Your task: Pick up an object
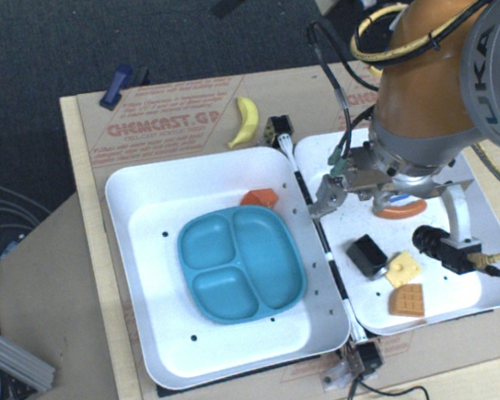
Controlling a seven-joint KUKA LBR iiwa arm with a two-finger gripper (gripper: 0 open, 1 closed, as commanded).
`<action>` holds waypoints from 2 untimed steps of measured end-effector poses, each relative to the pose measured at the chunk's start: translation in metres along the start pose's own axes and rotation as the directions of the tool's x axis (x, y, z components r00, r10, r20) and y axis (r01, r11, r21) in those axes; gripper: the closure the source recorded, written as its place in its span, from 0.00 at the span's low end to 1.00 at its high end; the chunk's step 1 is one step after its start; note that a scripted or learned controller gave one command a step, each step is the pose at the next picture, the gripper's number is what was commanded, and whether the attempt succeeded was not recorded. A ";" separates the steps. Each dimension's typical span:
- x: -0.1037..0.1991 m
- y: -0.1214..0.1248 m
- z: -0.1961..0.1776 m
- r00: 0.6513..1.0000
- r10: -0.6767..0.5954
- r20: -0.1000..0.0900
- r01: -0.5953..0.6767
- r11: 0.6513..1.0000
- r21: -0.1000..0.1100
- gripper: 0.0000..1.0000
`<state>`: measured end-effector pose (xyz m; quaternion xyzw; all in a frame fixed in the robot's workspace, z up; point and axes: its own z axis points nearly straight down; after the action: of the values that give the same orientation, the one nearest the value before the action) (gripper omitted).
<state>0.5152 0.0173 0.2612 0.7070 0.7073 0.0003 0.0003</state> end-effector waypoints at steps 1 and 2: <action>-0.085 0.064 0.009 1.000 0.002 0.002 -0.002 1.000 0.000 0.00; -0.162 0.088 0.076 1.000 0.002 0.001 -0.002 1.000 0.004 0.00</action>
<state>0.6036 -0.1448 0.1858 0.7076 0.7066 -0.0012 -0.0008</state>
